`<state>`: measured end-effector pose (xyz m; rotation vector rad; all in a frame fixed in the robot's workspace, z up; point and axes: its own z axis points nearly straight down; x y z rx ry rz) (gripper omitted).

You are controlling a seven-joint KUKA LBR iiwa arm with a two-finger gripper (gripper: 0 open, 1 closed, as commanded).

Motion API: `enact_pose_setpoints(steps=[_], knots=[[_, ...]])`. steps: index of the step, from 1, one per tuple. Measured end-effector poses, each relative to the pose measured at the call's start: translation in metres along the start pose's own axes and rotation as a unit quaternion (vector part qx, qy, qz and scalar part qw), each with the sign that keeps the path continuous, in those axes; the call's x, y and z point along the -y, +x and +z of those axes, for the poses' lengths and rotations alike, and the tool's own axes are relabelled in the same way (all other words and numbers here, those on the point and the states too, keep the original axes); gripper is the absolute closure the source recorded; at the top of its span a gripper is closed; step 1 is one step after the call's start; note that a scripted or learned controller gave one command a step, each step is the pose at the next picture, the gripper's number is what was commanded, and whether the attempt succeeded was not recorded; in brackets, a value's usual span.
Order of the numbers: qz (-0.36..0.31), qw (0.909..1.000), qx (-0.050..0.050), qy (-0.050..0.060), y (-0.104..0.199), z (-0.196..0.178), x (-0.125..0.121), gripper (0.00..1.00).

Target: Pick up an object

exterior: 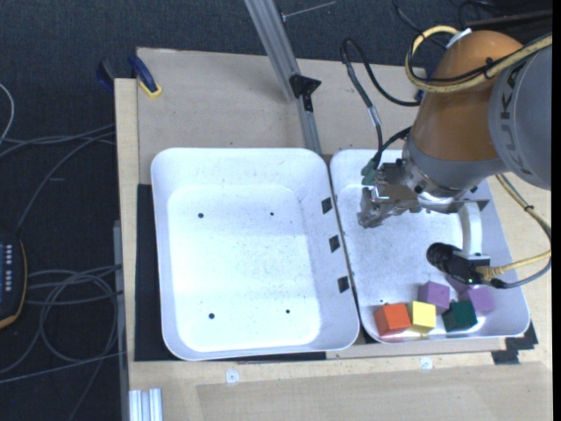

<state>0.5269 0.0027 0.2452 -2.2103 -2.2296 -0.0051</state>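
Bench (219,86) with two bins: I judge the orange block (394,317) below my tool (375,210) light, rigid, graspable across flat sides; tool's opening indiscernible.

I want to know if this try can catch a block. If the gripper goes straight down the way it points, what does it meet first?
Probably bare floor of the right bin. The gripper hangs over its upper part, while the orange block and the other blocks lie along the near edge, apart from that line. Depth is hard to judge.

Dark carpeted floor (53,24), loose cables (53,279) at left; pale wooden bench (219,103), slanted metal pole (276,42)
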Motion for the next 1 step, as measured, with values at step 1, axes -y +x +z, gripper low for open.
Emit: enact_pose_setpoints(steps=[1], knots=[[0.001, 1.0000, 0.001, 0.002, 0.0503, 0.0110, 0.0035, 1.00]])
